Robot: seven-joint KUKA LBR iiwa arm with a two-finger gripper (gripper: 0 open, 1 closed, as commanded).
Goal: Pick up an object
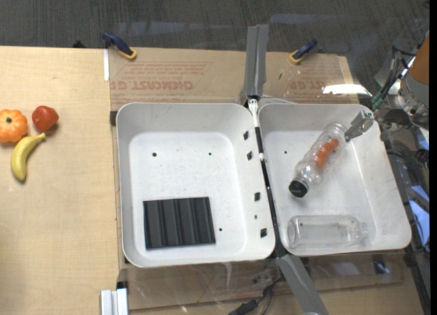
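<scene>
At right bin's (382, 190) upper-right rim, gripper (360, 125) touches the clear bottle's (318, 158) base; bottle's long axis runs down-left; finger state cannot tell

Arm: we see it entering at right edge, upper part.
Gripper (362, 126): we note it low, pointing left.
</scene>
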